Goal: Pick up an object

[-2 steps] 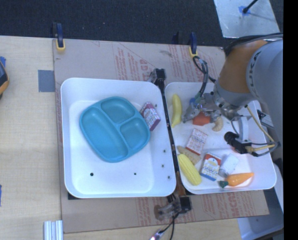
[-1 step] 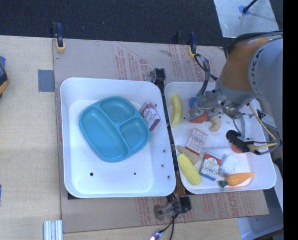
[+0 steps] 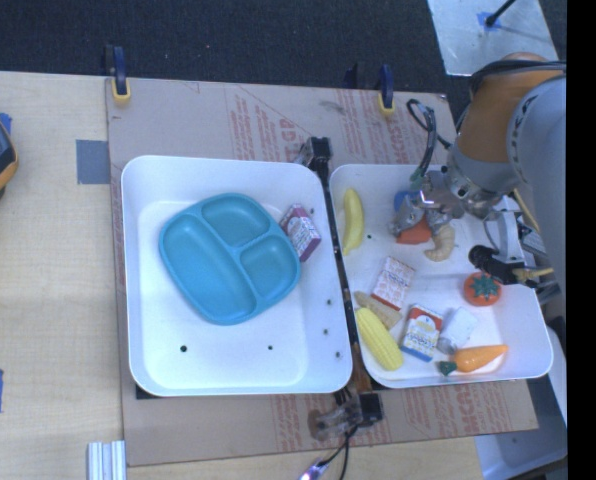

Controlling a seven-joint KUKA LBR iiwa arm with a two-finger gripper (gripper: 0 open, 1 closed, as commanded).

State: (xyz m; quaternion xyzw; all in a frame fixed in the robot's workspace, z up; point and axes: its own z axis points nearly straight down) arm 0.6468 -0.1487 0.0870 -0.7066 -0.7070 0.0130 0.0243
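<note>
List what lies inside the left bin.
The left bin holds a blue divided plate and a small carton at its right edge. Whatever lies beneath the plate is covered.

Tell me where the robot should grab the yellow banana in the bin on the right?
Probably at the middle of the banana, coming straight down from above. It lies flat and long beside the bin's left wall, so the pincer should close across its narrow width. Its right side has open floor; the wall side looks tight.
</note>
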